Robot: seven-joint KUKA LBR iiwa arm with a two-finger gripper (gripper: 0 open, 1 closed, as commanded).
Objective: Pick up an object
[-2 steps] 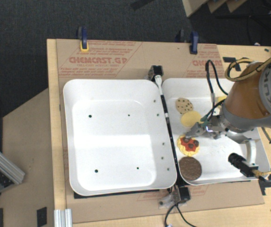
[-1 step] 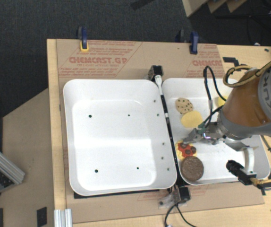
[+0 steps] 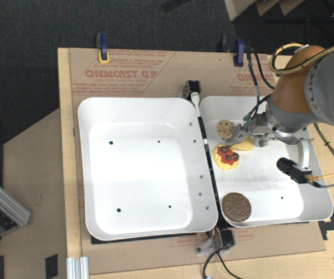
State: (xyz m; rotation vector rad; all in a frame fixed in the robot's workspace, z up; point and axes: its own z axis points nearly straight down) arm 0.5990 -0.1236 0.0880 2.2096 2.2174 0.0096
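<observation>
End effector: I see the end effector [image 3: 241, 135] low over the right bin [image 3: 283, 211], in the far half, reaching toward the divide between the two bins.
Opening: from this slant I cannot tell whether it is open or closed, and I see nothing that I could call held.
Contact: its tip sits right at the far edge of the yellow piece [image 3: 244, 146]. I cannot tell whether it touches it or hangs just above.
Arm: the grey arm [image 3: 330, 92] comes in from the right, with its orange band [image 3: 292, 92] above the bin's far right part.
Yellow piece: a small pale yellow lump on the bin floor, just on the near side of the end effector.
Cookie: a pale cookie [image 3: 225, 128] with dark chips lies just beside the end effector, on the side toward the left bin [image 3: 97, 156].
Tart: a yellow tart [image 3: 227, 157] with a red topping lies near the end effector on its near side, close to the yellow piece and to the bins' shared wall.
Brown disc: a round brown disc [image 3: 237, 207] lies well apart from the end effector, in the near corner by the shared wall.
Bench: both bins sit on a brown board on the bench [image 3: 68, 86], with two blue clamps [image 3: 103, 42] at its far edge.
</observation>
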